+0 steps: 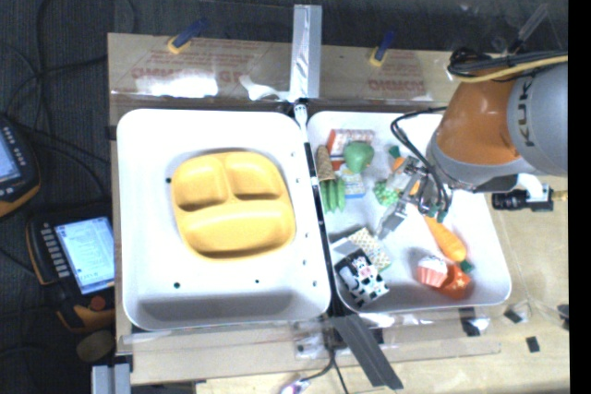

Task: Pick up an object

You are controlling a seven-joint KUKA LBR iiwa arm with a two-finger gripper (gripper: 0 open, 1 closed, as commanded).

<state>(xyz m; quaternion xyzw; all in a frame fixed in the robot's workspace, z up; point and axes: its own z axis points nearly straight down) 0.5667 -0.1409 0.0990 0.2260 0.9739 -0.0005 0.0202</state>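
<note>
Over the right shallow white bin (494,286), the grey arm's pincer (404,203) is hanging low near the bin's middle; whether it is apart or together cannot be told. Beside it, just to the right, an orange plastic carrot (446,240) is lying. Near the front wall, a pink-and-white toy cupcake (430,270) is touching a red-orange toy (457,281). A black-and-white patterned cube (362,277) is sitting at front left. A green leafy toy (358,157) is resting at the back. Inside the left white bin (138,291), a yellow compartment tray (234,202) is lying.

Glossy yellow plastic tray (233,203); smooth white plastic bins (138,198).
</note>
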